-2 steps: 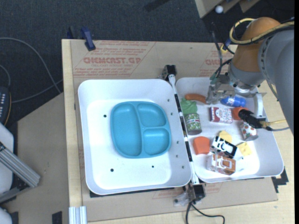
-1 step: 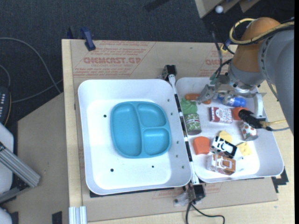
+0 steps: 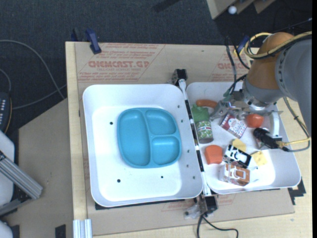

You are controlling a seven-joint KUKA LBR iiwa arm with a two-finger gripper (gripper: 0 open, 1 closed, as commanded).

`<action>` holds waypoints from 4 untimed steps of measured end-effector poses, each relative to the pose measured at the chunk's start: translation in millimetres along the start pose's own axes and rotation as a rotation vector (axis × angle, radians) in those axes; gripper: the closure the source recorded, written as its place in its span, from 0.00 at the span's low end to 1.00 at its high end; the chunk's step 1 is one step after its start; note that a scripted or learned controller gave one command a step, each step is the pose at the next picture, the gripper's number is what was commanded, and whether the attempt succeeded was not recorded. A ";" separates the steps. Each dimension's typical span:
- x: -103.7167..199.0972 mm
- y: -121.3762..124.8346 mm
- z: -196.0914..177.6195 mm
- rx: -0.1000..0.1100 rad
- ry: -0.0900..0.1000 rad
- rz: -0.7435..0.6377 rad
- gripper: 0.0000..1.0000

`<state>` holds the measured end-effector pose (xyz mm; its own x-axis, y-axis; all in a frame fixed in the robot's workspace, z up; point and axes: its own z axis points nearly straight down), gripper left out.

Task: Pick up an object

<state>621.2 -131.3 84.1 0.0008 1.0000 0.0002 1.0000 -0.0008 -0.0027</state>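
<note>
Two white bins side by side on bench [image 3: 124,63]. Left bin [image 3: 99,172] holds a blue three-part tray [image 3: 147,137], long axis roughly up-down in view, tray compartments bare. Right bin [image 3: 287,170] holds the clutter: green can [image 3: 202,124] lying against the left wall, long axis near vertical in view, label end toward bottom; orange carrot-like piece [image 3: 206,103] just above it, lying across; orange block [image 3: 214,154] below the can; red-white packet [image 3: 234,126] tilted, mid-bin; red round item [image 3: 255,119] right of the packet; yellow pieces [image 3: 258,157] near black-white item [image 3: 238,155]; brown patterned box [image 3: 236,173] at the bottom. Arm [image 3: 277,68] comes in from right, gripper [image 3: 232,104] low over the upper part of right bin, just above the packet. Cannot tell its opening; nothing seen held
</note>
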 end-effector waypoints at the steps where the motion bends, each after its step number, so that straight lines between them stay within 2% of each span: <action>1: 0.3 1.1 -11.2 -0.004 -0.001 -0.001 1.00; 2: 0.3 0.9 -10.7 -0.003 0.000 0.000 0.00; 3: 30.2 -43.2 0.1 -0.001 0.001 -0.001 0.00; 4: 8.3 -121.8 -0.1 -0.003 -0.002 0.001 0.00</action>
<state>499.4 -123.0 84.4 0.0021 1.0000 -0.0015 1.0000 -0.0021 0.0006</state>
